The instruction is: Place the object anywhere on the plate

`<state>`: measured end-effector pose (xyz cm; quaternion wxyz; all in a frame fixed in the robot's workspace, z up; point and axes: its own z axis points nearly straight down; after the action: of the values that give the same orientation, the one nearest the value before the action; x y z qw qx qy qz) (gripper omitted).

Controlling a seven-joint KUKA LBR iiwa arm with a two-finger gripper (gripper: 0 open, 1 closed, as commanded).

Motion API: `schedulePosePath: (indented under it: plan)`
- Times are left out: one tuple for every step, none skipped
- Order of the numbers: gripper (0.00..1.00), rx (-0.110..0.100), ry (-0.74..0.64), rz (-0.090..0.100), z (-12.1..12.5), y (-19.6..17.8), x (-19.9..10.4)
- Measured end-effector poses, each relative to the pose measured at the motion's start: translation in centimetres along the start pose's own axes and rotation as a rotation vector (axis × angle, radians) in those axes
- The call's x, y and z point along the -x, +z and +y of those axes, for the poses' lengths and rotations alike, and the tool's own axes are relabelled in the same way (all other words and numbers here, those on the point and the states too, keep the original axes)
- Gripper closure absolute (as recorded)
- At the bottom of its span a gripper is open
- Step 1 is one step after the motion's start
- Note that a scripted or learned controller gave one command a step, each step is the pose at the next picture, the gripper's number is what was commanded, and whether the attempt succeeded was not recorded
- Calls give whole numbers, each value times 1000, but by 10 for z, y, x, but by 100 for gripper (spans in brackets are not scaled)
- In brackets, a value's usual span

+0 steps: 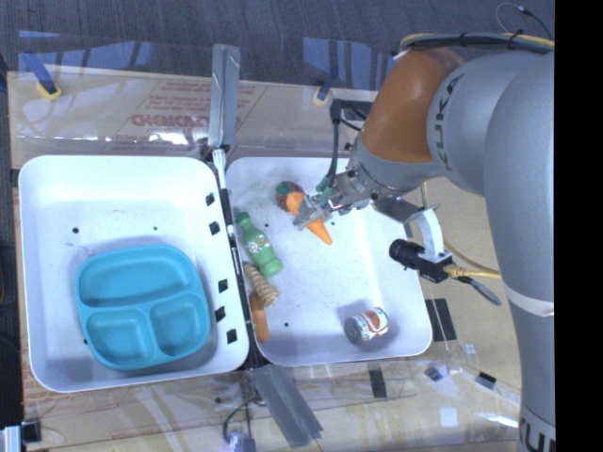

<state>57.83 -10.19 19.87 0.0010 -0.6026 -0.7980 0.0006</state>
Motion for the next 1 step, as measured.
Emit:
schedulePosePath:
  plan:
    - [100,1,-32,0,50,7,-68]
